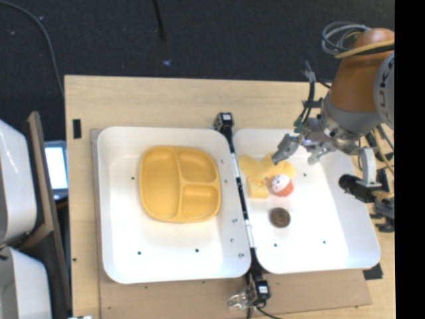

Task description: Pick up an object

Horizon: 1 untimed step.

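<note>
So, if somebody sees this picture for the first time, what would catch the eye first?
Probably the large yellow divided plate, lying flat in the left bin. Next, the grey arm with its orange band, reaching in from the right, its gripper above the right bin, near a small yellow, white and red toy and a brown disc.

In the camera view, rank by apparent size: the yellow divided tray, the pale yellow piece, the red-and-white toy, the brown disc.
1. yellow divided tray, by far
2. pale yellow piece
3. red-and-white toy and brown disc: these look alike, so no ranking between them.
</note>
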### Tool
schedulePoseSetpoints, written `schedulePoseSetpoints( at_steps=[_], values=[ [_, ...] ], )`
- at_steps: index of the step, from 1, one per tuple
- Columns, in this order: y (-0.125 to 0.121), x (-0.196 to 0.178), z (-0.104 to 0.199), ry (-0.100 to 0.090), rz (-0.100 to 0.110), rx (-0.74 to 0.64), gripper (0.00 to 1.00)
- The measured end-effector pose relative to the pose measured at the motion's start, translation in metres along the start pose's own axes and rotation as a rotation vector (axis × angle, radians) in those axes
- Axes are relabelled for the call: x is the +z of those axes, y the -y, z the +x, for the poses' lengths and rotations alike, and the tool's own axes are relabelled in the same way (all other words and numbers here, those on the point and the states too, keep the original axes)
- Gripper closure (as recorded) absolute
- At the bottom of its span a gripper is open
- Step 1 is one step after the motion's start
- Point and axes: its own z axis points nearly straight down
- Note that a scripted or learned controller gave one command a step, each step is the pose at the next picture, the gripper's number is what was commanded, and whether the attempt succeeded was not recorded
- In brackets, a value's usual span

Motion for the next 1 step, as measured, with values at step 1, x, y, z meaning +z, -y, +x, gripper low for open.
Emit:
schedulePoseSetpoints(
  at_steps=[1],
  values=[
    [0.0174,-0.0241,0.0424,0.000,-0.002,0.045,0.00]
  ],
)
